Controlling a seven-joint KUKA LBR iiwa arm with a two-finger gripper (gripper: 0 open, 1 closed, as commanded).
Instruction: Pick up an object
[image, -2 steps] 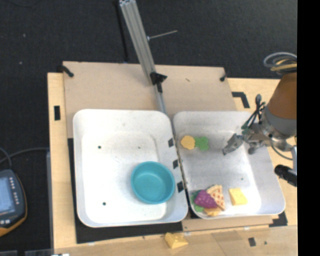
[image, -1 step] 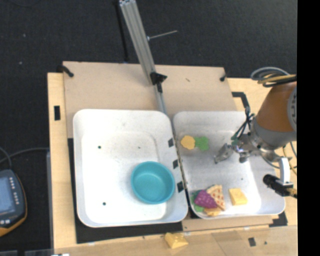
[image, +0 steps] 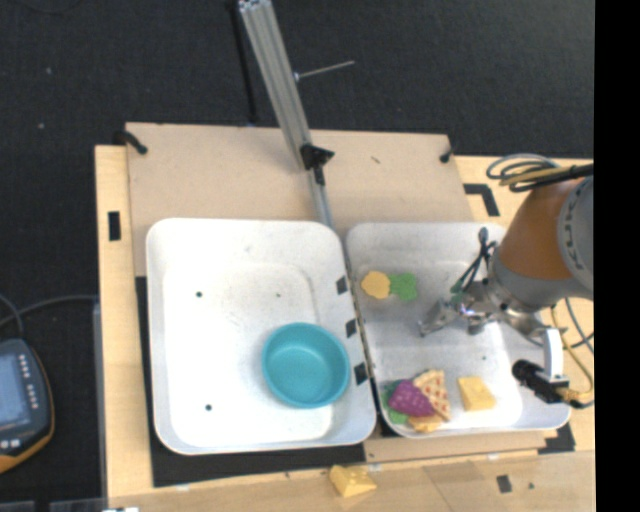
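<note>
Bins sit side by side on the table (image: 115, 300), both shallow and white. The left bin (image: 200, 270) holds a teal bowl (image: 303, 364), upright, toward its near right corner. The right bin (image: 400, 245) carries the toy food. A round yellow piece (image: 375, 285) lies near its left wall, touching a small green piece (image: 403, 287) just to its right. Along the near edge there is a cluster: a purple bunch of grapes (image: 407, 400) pressed against a waffle-patterned wedge (image: 433, 391), and, a little apart to the right, a yellow block (image: 477, 394).

The arm (image: 540, 245) comes in from the right, its orange band over the right bin's far right part. The pincer (image: 440, 321) hangs over the middle of that bin, above bare white floor, between the yellow and green pair and the near-edge cluster. It is near them but touching none. Its fingers look spread apart, with nothing between them, though they are small and dark and hard to read closely.

Outside the bins, a yellow wedge (image: 352, 481) lies on the table just in front of the gap between them. A handheld controller (image: 22, 400) rests at the far left, off the table's edge. A metal post (image: 285, 95) slants up from behind the bins.
</note>
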